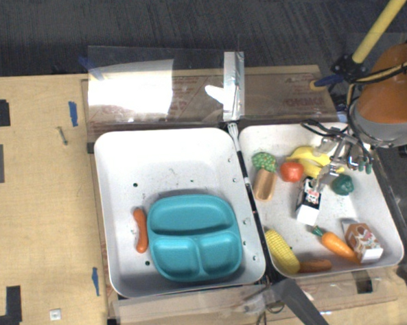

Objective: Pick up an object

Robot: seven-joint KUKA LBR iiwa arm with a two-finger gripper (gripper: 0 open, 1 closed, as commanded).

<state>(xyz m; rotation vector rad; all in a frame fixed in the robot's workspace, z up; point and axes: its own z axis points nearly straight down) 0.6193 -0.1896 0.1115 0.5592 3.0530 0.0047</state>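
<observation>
Right bin (394,250) holds the candidates: a yellow banana (309,157), red tomato (291,171), green ball (342,184), a black-and-white carton (309,201), a carrot (334,243), corn cob (282,251), a sausage (313,265), a small printed box (363,241) and a green-topped brown piece (263,175). Left bin (109,198) carries a teal divided tray (193,236) with an orange sausage (140,230) just beside it.

The pincer (337,158) sits low over the right bin's upper part, near the banana and green ball. Metal and cables clutter the tip; we cannot tell how it is set, and we see nothing between its tips.

We judge the step as closing in on a target. To do it well, we would centre over one item, keep the neighbours out of the closing path, and descend fully before clamping. The crowded cluster risks a glancing grip.
</observation>
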